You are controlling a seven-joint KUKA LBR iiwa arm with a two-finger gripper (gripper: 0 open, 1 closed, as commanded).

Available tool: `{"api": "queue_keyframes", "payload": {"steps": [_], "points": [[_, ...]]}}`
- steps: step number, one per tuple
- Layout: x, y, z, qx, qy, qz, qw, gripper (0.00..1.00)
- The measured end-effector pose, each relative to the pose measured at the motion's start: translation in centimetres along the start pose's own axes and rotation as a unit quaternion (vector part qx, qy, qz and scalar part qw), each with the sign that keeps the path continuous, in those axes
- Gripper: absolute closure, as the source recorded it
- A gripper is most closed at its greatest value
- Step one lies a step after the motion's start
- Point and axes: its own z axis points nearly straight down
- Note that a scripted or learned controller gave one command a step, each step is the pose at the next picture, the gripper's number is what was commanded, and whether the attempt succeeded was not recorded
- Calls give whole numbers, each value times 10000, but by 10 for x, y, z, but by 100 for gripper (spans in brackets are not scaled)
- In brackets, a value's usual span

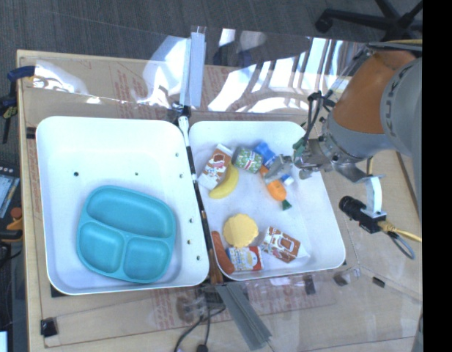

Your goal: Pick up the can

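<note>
1. Whether the gripper (294, 161) is released or clenched cannot be told at this slant; it is hanging low over the right bin (322, 218), toward that bin's 2 o'clock corner.
2. Nothing is showing up clearly in its grasp.
3. The green can (247, 159) is lying in the right bin at about 12 o'clock from the bin's middle, at 9 o'clock from the gripper and apart from it.
4. A blue object (266, 152) is sitting between the can and the gripper, just beside the can.
5. A banana (225, 185) is lying at 7 o'clock from the can, and an orange carrot-like piece (276, 190) at 4 o'clock.
6. A round yellow item (240, 229) is resting near the bin's 6 o'clock side.
7. A blue divided plate (127, 233) is sitting in the left bin (101, 141).
</note>
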Motion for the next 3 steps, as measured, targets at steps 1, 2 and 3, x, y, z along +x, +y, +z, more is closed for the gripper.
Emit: {"api": "queue_keyframes", "payload": {"steps": [1, 2, 3], "points": [[-3, 57, -57, -1, -5, 187, 9998, 0], [-3, 98, 81, 22, 1, 603, 9982, 0], [33, 49, -8, 0, -2, 191, 9998, 0]]}}
